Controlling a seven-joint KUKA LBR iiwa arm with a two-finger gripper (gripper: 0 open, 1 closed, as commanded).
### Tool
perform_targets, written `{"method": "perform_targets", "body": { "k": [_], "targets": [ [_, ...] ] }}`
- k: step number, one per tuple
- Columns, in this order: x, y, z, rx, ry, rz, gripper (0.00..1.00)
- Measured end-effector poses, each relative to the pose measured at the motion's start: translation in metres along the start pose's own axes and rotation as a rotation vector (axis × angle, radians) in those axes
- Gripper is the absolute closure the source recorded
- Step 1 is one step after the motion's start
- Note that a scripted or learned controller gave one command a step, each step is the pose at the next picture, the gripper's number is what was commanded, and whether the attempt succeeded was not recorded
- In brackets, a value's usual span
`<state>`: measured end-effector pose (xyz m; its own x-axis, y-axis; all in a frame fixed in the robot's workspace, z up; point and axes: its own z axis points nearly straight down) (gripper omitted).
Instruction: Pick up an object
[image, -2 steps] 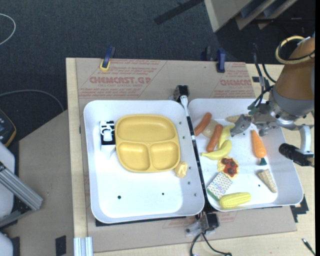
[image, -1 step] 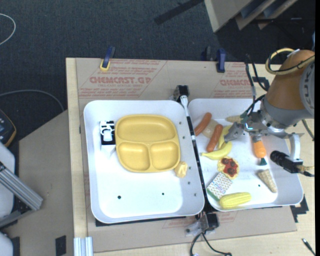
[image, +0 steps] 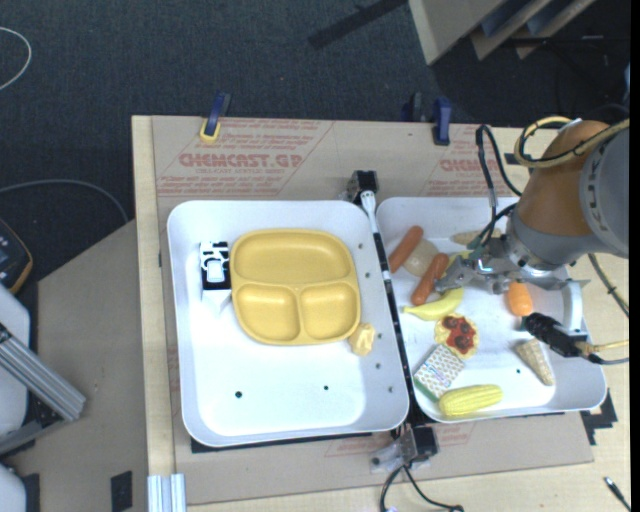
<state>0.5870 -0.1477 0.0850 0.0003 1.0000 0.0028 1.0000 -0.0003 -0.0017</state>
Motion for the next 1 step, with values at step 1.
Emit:
{"method": "perform_targets", "body": {
  "k": [1],
  "targets": [
    [-0.0007, 0.0013, -0.0127, -0.006, -0.003, 0.0, 1.0]
  ]
}}
